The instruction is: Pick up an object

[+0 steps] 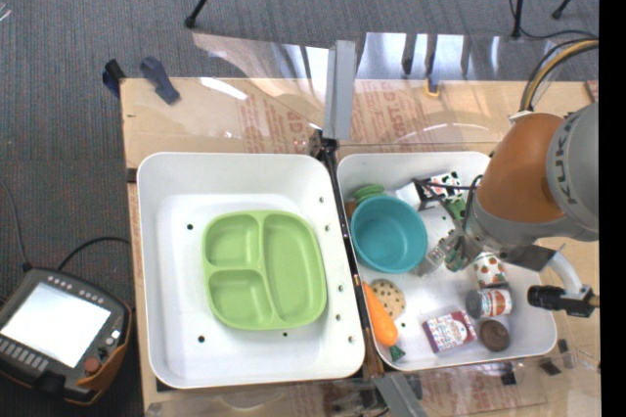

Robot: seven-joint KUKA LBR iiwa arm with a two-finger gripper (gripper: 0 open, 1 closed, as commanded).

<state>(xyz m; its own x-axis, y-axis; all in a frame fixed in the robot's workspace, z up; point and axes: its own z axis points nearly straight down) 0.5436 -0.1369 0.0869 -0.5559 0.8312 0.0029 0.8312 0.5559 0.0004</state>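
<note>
In the right bin (509,337), the tool (452,251) sits low just beside the teal bowl (389,234); whether it is open, closed or gripping cannot be told. No object is visibly held.

Risk, as judged: clutter is tight here, so the tool may jam on the bowl's rim or nudge the cans (489,286) and miss.

Right bin also holds a carrot (381,315), cookie (388,294), small red box (449,331), dark round piece (495,336).

Left bin (166,209) holds a green divided plate (264,269).
</note>
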